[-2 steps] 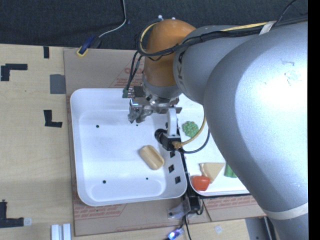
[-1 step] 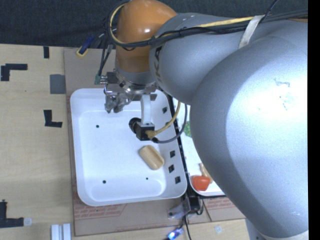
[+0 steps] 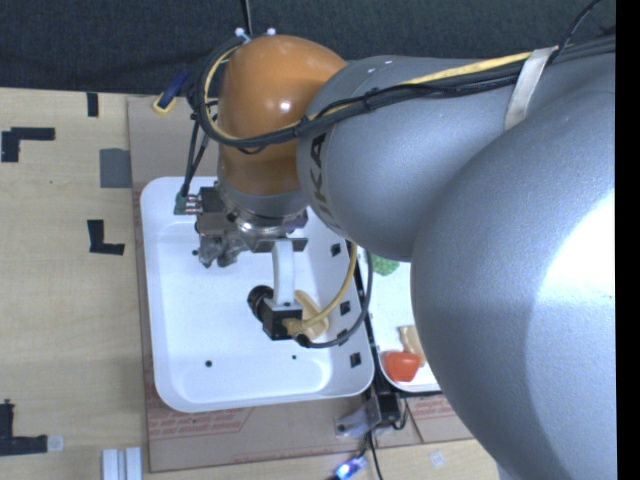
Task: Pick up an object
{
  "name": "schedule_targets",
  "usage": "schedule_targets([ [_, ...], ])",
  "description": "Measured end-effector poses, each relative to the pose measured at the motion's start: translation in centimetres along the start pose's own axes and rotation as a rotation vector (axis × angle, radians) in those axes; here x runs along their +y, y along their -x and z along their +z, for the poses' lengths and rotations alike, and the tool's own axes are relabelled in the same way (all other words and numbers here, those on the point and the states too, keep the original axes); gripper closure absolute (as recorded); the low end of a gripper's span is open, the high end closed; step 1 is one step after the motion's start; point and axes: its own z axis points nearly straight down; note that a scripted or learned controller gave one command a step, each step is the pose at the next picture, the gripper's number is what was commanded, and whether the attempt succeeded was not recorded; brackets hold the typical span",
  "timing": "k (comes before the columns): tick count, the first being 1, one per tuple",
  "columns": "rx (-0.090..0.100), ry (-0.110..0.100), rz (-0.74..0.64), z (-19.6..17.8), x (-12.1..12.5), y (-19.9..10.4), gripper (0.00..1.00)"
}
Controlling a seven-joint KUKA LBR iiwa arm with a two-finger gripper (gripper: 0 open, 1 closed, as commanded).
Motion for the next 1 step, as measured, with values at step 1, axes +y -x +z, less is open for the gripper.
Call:
schedule_targets([
  [1,-0.004,-0.003,0.005,1.94,-5.15,0.07,1.00],
])
